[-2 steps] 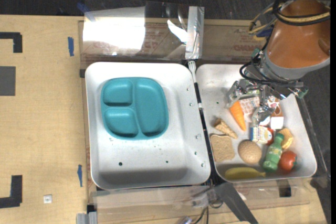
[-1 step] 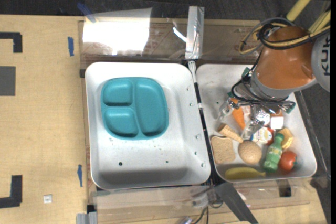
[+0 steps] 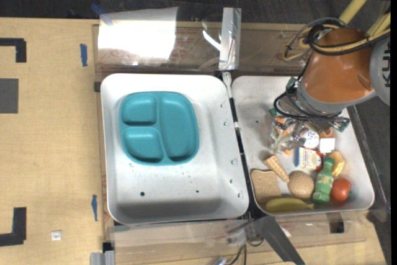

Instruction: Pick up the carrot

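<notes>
While the worktop [image 3: 43,133] runs bare cardboard-brown along nine o'clock, the left bin [image 3: 111,195] carries a teal divided plate [image 3: 160,126] set toward its upper half, three compartments showing.

Right of the centre divider, the right bin [image 3: 248,96] holds a crowd of toy food packed into its five o'clock corner. Moving across it: a slice of bread [image 3: 265,184] low at the left, a ridged cracker [image 3: 277,167] just above it, a yellow banana [image 3: 286,203] along the bottom wall, a tan potato-like lump [image 3: 300,184], a green bottle-shaped piece [image 3: 324,186], and a red tomato [image 3: 340,190].

An orange-and-yellow piece at about [image 3: 337,164], wedged between the green piece and the bin wall, is my best guess for the carrot; it is small and partly hidden, so I cannot be sure.

Above the pile, at one o'clock in that bin, the end effector [image 3: 296,136] hangs under the orange wrist band [image 3: 338,71]. Whether it is spread or closed I cannot tell, and nothing visibly sits in it.

Likely light, rigid, smooth plastic, the carrot should be pinched across its thicker middle, with neighbours crowding the approach.
</notes>
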`<state>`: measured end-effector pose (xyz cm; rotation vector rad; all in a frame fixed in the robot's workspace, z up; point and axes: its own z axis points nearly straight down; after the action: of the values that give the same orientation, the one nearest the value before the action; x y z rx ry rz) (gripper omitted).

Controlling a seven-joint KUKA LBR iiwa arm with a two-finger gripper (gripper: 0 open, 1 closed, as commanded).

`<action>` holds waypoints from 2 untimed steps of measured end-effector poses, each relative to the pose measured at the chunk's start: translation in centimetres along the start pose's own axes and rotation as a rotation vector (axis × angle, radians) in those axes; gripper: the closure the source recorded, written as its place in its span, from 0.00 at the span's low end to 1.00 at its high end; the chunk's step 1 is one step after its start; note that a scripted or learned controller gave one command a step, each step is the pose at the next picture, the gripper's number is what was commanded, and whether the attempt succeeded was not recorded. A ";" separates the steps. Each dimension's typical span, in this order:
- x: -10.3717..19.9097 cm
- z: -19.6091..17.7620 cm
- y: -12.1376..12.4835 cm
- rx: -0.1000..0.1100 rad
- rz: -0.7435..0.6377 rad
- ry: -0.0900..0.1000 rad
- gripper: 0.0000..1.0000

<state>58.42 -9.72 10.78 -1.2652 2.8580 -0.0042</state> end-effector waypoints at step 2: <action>-6.1 -10.3 3.6 -0.006 -0.302 0.004 1.00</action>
<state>59.68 -2.78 21.18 -1.6841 2.6403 -0.0020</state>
